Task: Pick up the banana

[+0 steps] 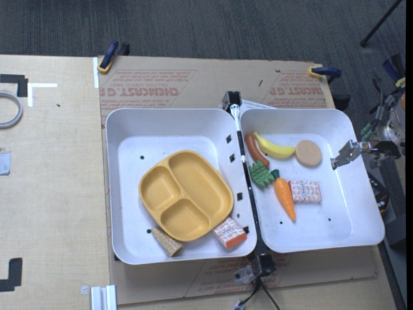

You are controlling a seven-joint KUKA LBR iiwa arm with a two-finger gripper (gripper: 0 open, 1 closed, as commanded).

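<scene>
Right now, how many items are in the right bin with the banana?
5 besides the banana: hot dog at its left, round biscuit at its right, green toy, carrot and small box below. None looks hidden.

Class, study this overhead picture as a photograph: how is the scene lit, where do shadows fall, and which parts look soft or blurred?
Camera view: even, diffuse light; the banana and the yellow tray cast only faint shadows on the white bins; no harsh glare; the gripper at the right rim looks slightly soft, and box print is too small to read.

Dark grey carpet [213,18] lies beyond the pale wooden bench [51,192]; brown cardboard [187,82] covers the bench, clamped by blue clips [110,55].
</scene>
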